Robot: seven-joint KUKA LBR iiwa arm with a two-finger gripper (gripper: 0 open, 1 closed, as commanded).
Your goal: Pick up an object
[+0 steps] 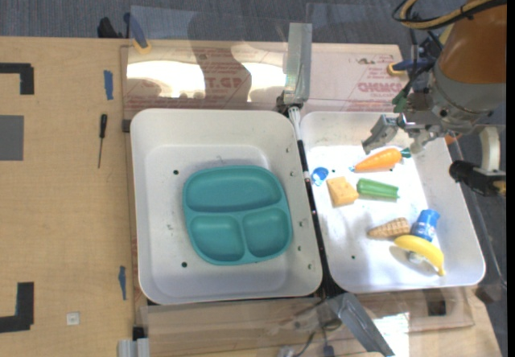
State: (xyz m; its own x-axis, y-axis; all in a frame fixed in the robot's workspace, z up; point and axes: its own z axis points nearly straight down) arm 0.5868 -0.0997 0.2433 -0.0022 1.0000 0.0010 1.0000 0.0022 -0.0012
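Toy carrot [378, 159]: orange, green-tipped, lying in upper part of right bin [471, 263], right of frame centre. End effector [400, 132]: directly above carrot's upper edge, fingers spread apart, nothing between them; contact with carrot cannot be told. Below carrot: green cylinder [377, 190], beside it a tan cracker-like square [342, 191]. Small blue piece [319, 176] near bin's left wall. Lower right of bin: waffle cone [389, 228], blue bottle [425, 224], yellow banana [421, 252], close together. Left bin [153, 138]: teal three-compartment tray [236, 213] at its centre. Bench [56, 186]: brown board, frame left.
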